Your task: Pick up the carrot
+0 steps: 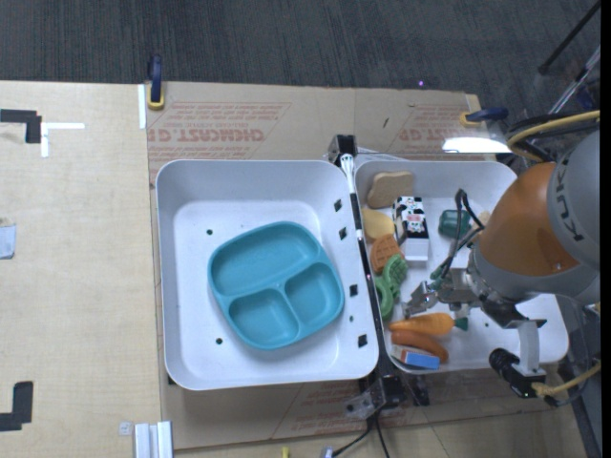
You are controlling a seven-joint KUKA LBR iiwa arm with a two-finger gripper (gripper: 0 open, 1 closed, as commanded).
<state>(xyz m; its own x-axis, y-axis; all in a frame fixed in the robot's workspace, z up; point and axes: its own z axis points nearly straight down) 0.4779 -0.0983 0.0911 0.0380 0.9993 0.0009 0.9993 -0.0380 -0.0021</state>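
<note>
Cardboard sheet [286, 127] under bins: red print behind left bin [181, 284], upside down and mirrored to me. Big letters look like "CHEMGAST GE", not sure. Smaller red lines under it too tiny to read.

More red print on cardboard behind right bin [544, 346], also flipped, too blurry to read.

My arm [573, 208]: dark letters "KU" on grey part at right edge, rest cut off.

Small black-and-white box [411, 219] in right bin: has marks, can't read them.
</note>
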